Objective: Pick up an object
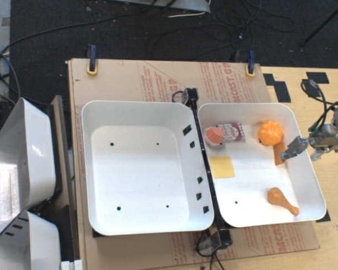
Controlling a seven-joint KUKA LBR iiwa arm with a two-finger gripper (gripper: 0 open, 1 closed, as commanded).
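Note:
The right bin point(253, 218) holds several objects. An orange pumpkin-shaped toy point(270, 133) sits at its far right, with a thin brown strip point(279, 153) just in front of it. A red and white cup-like piece point(214, 135) lies next to a maroon packet point(232, 131) at the far left. A flat yellow square point(222, 166) lies near the bin's left wall. An orange gourd-shaped toy point(282, 200) rests at the front right. My gripper point(296, 147) reaches in over the bin's right rim, beside the brown strip and just right of the pumpkin toy. Nothing shows in its grasp.
The left bin point(96, 151) stands alongside, joined to the right bin by a black-clipped divider point(201, 151). Both rest on a cardboard-covered bench point(158, 77) clamped at the back. Grey containers point(19, 151) stand off the bench at the left.

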